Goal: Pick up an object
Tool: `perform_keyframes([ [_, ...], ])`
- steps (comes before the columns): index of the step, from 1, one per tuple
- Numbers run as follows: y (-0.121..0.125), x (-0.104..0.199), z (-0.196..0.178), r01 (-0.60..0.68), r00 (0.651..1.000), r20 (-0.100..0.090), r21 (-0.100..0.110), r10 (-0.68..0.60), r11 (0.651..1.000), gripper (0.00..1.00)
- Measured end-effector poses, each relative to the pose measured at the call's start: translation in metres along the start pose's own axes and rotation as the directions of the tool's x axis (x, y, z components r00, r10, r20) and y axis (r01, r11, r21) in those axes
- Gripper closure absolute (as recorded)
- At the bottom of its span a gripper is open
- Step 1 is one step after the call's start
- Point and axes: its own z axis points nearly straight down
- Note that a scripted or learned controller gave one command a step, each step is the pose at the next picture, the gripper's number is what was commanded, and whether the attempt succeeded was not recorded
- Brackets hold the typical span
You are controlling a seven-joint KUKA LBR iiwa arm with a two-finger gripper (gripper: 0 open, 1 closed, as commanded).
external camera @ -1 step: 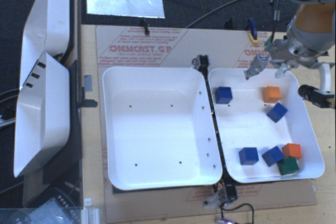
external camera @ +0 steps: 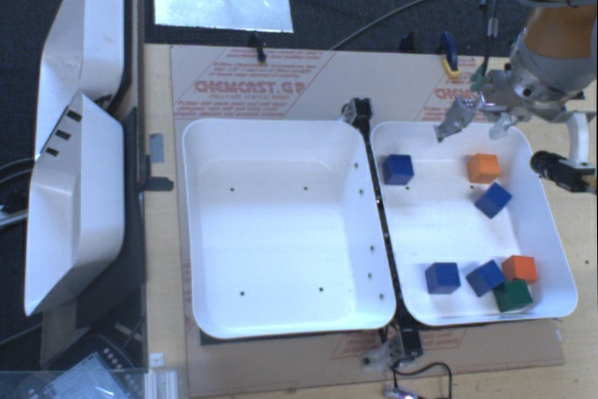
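My gripper (external camera: 455, 121) hangs over the right bin (external camera: 551, 229) at its 12 o'clock rim, arm (external camera: 561, 23) coming in from 2 o'clock; whether it is apart or together I cannot tell from this angle, and nothing shows in its grasp. Right bin holds seven cubes: blue cube (external camera: 398, 169) at 10 o'clock near the dividing wall; orange cube (external camera: 483, 167) at 1 o'clock, a second blue (external camera: 492, 199) just beside it at its 5 o'clock. Along the 6 o'clock edge: a lone blue (external camera: 442, 277), then a cluster of blue (external camera: 485, 277), orange (external camera: 519, 268) and green (external camera: 512, 295) packed close. Left bin (external camera: 201, 229) sits alongside, walls touching the right bin's
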Motion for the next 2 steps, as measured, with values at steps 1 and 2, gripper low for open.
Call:
perform_keyframes([
  [1, -0.042, -0.038, 0.182, -0.003, 1.0, -0.002, 0.013, 0.003, 1.0, 0.0],
  [2, -0.1, -0.041, 0.183, -0.003, 1.0, 0.0, 0.003, 0.003, 1.0, 0.0],
])
